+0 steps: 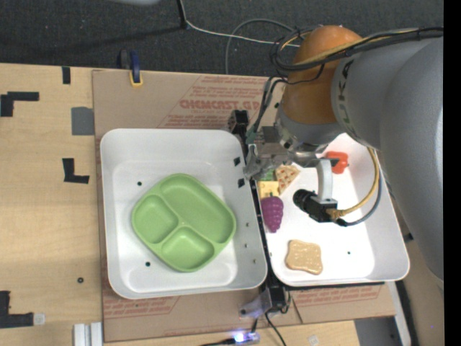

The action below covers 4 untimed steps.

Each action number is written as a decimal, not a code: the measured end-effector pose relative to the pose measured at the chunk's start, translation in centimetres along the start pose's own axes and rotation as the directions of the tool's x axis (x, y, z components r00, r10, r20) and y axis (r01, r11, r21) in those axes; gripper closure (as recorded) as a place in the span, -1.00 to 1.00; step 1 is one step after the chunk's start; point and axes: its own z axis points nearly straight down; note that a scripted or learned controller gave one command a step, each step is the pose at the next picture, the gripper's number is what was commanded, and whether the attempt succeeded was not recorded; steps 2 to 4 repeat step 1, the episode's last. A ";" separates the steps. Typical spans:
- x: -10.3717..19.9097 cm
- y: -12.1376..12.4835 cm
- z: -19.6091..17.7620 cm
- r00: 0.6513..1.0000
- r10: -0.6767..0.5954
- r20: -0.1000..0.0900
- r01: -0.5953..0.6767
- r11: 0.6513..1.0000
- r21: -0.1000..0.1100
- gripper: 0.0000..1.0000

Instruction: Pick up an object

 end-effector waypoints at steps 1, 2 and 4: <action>5.0 0.1 0.9 1.000 0.002 0.002 -0.002 1.000 0.002 1.00; 5.0 0.1 0.9 1.000 0.002 0.002 -0.002 1.000 0.002 1.00; 5.0 0.1 0.9 1.000 0.002 0.002 -0.002 1.000 0.002 1.00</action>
